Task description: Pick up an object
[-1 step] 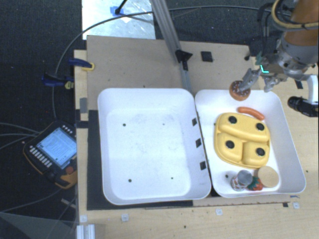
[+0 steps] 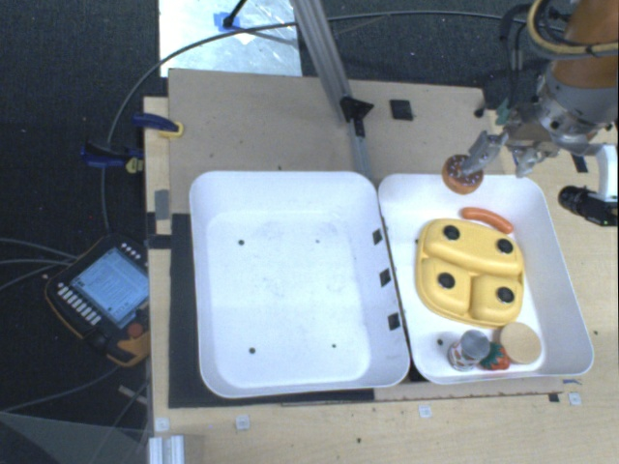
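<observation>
The gripper [image 2: 495, 155], fingers spread, hovers with one tip over a small brown round object [image 2: 461, 172] at the right bin's [image 2: 566, 307] far rim, apparently mid-approach; descending and closing come next.

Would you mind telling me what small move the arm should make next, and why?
Probably a short lift straight up. The gripper sits at the far rim of the right bin, with one finger on the small brown round object. Raising slightly would show whether that object comes along, well away from the yellow tray and orange sausage.
</observation>
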Controlling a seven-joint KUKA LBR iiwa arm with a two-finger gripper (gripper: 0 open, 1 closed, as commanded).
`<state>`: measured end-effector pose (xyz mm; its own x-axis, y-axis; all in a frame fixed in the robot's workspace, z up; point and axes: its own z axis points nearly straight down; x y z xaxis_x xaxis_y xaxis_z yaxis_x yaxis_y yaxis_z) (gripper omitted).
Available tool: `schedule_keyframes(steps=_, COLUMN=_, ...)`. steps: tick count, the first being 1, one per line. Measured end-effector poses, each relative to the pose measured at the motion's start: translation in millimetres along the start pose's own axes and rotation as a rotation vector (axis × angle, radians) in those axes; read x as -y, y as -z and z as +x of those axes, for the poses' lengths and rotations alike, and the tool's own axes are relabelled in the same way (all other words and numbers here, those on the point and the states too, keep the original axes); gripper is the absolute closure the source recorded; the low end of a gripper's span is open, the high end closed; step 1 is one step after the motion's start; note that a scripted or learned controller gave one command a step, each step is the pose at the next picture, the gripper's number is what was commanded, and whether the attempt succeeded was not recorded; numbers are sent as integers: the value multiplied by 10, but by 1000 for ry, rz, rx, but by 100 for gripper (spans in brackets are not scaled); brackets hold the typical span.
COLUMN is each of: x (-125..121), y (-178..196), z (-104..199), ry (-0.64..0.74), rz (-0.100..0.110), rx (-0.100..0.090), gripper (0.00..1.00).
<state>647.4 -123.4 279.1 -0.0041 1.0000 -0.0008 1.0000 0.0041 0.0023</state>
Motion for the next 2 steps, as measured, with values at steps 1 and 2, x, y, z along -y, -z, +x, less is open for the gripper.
schedule_keyframes(steps=1, x=-103, y=-521, z=14, ry=2, rz=3, rx=0, gripper=0)
schedule_keyframes(steps=2, x=-3, y=-1017, z=32, ry=-2, rz=4, rx=-1, gripper=0)
